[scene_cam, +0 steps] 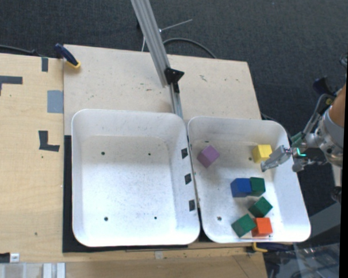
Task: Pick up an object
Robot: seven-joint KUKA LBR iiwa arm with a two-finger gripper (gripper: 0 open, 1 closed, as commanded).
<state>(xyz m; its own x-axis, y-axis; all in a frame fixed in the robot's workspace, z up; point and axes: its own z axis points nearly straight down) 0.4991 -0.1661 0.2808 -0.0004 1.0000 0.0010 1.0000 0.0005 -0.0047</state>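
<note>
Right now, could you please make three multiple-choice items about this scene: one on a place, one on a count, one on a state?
1. Where do the blocks lie?
A. left bin
B. right bin
C. bare bench

2. How many green blocks are there?
A. one
B. three
C. five

3. What is between the fingers of the tool?
A. the yellow block
B. the purple block
C. nothing

Answers:
1 B: all blocks lie in the right bin.
2 B: one green block beside the blue block, a second, a third next to the orange block.
3 C: the tool is near the yellow block, with its fingers empty.
</note>
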